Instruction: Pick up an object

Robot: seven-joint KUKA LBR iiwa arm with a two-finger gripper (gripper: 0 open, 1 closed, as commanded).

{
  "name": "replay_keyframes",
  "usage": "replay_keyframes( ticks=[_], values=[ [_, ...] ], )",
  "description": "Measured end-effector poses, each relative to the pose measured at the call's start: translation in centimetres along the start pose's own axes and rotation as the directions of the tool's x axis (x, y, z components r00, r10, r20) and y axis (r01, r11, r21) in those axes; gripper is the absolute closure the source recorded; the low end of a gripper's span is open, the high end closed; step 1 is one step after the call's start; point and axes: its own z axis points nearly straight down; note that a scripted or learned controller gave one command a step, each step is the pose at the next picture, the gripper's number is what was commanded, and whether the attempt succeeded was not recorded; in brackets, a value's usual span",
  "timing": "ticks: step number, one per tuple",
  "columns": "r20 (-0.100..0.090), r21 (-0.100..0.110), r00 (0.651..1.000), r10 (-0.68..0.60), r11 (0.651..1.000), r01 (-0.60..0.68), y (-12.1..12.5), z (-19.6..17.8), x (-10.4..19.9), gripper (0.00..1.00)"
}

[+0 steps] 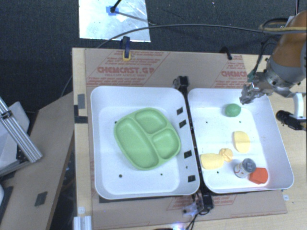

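Orange block (259, 176) near bin rim (287, 169), seemingly.

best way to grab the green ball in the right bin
Grip the green ball across its widest middle, coming straight down from above. It looks round, so any finger direction should do, and it sits apart from the yellow pieces with bare bin floor around it. The hand is already just up and right of it, near the right bin's far wall.

Even, bright overhead light is cast, with only faint shadows. Glare is seen on the crinkled silver foil sheet (114, 13). Detail is rendered slightly soft throughout.
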Motion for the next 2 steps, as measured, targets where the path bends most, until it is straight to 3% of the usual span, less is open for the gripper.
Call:
replay_keyframes(
  ticks=[2],
  values=[
    [0.001,-0.003,1.000,-0.001,1.000,0.001,0.1,-9.1,-0.3,1.00]
  ],
)
